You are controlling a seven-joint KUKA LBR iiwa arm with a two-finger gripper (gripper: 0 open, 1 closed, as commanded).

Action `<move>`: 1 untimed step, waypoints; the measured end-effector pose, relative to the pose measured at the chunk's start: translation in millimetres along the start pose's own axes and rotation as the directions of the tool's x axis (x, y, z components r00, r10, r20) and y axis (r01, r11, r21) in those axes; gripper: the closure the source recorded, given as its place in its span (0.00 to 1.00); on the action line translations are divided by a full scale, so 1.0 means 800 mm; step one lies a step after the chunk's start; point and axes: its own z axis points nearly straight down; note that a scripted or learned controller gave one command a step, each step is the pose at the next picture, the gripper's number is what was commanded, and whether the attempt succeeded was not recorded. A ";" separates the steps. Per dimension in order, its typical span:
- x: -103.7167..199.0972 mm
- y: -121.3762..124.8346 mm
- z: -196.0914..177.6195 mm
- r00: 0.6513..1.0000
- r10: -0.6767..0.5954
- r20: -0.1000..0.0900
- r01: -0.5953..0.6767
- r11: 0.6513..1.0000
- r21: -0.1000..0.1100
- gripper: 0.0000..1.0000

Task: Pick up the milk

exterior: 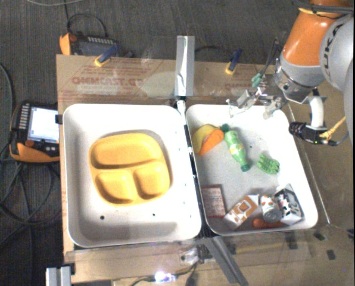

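Nearest the camera, along the front wall of the right bin [308, 177], several small packages crowd together. The milk [289, 204] is a small white carton with black patches, lying tilted in the front right corner. Touching its left side is a can [271, 208], and left of that lies an orange-and-white carton [242, 211]. A small reddish item [259, 223] peeks out beneath them, mostly hidden, so its kind cannot be told. A dark brown packet [212, 199] lies flat near the bin's left wall; its print is too blurred to read.

Further back in the same bin, a green leafy toy vegetable [268, 164] sits alone, apart from the green bottle [237, 149] lying at a slant. Just beside the bottle's top, an orange carrot [211, 140] overlaps a yellow piece [201, 134], partly covered.

The left bin [76, 177] holds a yellow compartment tray [131, 166].

At the far right corner of the right bin, the gripper [256, 99] hovers above the rim, well apart from the milk. Its metal parts blur together, so whether it is open or closed cannot be told. The arm [311, 40] is cut off by the frame's top right. The cardboard-covered surface [118, 79] lies beyond both bins.
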 end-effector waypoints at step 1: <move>-0.030 -0.078 0.045 0.960 0.279 0.000 -0.279 0.960 0.002 0.00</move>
